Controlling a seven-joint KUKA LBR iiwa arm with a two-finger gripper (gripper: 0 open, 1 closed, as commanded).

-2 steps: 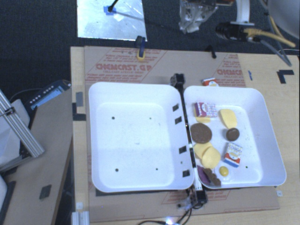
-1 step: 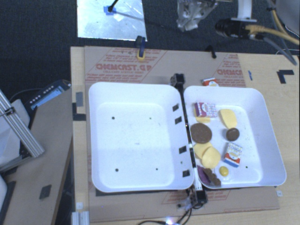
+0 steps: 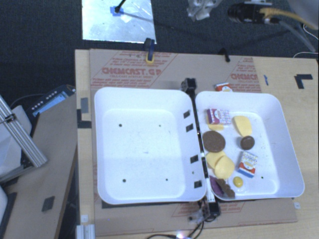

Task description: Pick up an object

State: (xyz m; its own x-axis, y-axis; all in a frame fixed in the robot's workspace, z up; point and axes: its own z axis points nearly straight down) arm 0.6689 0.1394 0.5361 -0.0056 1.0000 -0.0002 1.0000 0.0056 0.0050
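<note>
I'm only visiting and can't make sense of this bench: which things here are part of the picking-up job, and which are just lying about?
For the job: tool; right bin; in it, packet, brown disc, yellow slices, carton.
Lying about: clamp; silver sheet; keypad; rail.

Bright, even light from above washes the left bin (image 3: 144,148) and the right bin (image 3: 275,148) almost to blank white, leaving only faint, soft shadows along their inner walls. The shiny sheet (image 3: 117,14) on the dark floor (image 3: 40,34) throws back a pale glare. The whole picture is slightly soft and grainy, and the gripper (image 3: 202,6) at the top edge is blurred.
</note>
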